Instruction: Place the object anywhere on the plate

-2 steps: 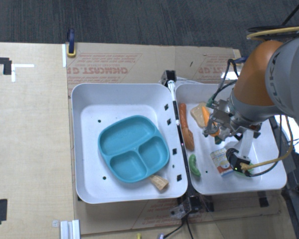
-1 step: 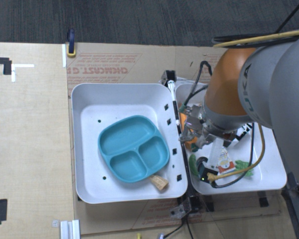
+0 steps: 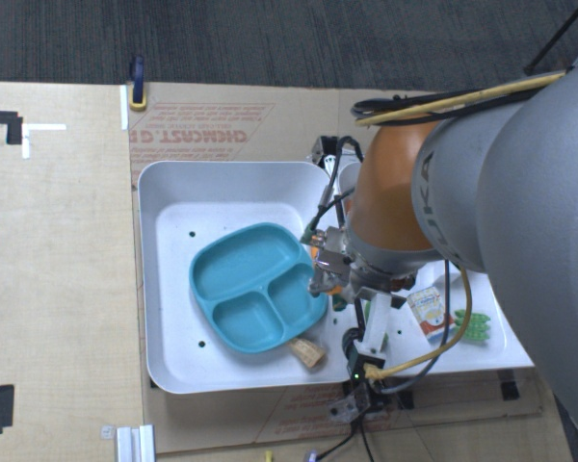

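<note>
A blue plate (image 3: 255, 287) with three compartments lies in the left white bin (image 3: 169, 219). A small tan object (image 3: 308, 353), like a cork or bread piece, lies on the bin floor just off the plate's lower right rim. The gripper (image 3: 329, 279) hangs at the plate's right edge, near the wall between the two bins, under the orange band of the arm (image 3: 395, 200). The wrist hides its fingertips.
The right bin (image 3: 496, 345) holds a white packet with a red label (image 3: 428, 311) and a green toy piece (image 3: 472, 327). The grey arm covers most of that bin. Cables (image 3: 366, 393) hang near the front edge. Cardboard lies under both bins.
</note>
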